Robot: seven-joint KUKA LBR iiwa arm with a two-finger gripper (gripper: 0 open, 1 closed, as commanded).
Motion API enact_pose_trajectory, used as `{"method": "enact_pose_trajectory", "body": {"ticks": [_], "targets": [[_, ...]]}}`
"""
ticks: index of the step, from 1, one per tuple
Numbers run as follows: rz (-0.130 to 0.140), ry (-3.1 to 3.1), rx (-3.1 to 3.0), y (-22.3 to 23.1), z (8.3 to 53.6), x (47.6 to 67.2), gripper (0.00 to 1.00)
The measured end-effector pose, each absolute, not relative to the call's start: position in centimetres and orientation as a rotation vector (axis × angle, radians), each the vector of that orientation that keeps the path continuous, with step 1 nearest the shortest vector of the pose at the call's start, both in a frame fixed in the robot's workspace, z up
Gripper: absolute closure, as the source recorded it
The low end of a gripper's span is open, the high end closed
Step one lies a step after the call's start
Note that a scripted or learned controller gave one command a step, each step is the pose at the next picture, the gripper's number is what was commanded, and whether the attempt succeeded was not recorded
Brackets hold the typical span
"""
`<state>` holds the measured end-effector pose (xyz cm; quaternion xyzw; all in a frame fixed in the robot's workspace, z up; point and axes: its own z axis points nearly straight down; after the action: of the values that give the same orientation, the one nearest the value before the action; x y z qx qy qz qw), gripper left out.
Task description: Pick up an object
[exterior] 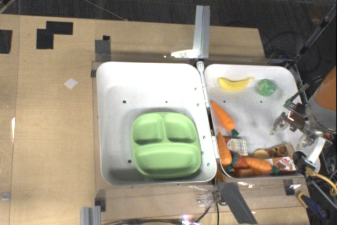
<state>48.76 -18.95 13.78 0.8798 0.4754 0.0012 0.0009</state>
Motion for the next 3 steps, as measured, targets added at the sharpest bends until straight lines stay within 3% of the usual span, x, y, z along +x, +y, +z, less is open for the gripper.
{"method": "enact_pose_trajectory", "body": {"ticks": [1, 2, 3], "targets": [[0.004, 1.651, 2.669, -18.9, 15.7, 54.8, 0.0], [0.005, 1.593, 2.703, -18.7, 9.1, 59.6, 0.0], [0.008, 1.7, 2.636, -19.2, 12.4, 65.8, 0.0]]}}
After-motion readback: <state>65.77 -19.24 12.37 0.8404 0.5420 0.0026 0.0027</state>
